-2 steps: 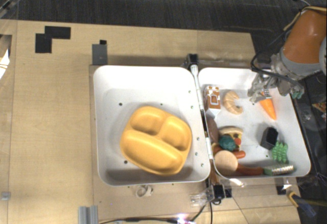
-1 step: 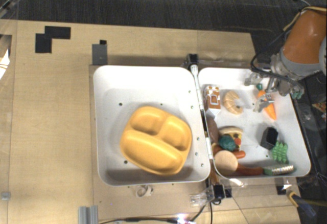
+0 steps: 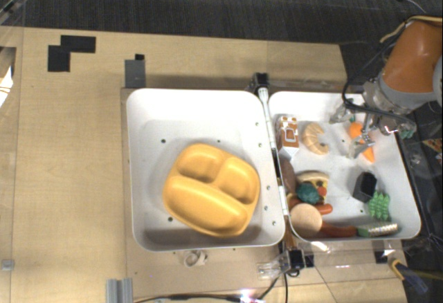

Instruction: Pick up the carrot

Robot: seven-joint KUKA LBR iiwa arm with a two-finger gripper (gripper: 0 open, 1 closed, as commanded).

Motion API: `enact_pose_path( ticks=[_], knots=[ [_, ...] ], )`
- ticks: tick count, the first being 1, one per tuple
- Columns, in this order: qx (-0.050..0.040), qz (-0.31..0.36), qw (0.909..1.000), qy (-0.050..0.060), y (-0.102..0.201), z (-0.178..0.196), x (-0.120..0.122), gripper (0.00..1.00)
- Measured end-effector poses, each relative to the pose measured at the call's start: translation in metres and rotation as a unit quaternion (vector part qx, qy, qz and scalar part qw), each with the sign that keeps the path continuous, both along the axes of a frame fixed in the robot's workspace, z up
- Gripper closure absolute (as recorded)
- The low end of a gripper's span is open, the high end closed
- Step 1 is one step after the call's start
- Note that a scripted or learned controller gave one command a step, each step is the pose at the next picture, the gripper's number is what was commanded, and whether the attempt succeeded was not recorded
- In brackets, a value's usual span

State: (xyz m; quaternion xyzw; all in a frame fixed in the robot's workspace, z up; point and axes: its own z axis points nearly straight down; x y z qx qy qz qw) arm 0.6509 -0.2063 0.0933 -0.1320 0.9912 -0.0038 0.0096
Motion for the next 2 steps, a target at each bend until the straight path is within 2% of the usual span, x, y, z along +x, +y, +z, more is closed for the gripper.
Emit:
enact_pose_path(
  ticks=[1,2],
  knots=[
    [-0.0011,0.002,1.0,-0.008,0.001,0.016,0.005,1.0],
    [-0.0009,0.149,0.9888,0.003,0.001,-0.003,-0.082,1.0]
  ],
)
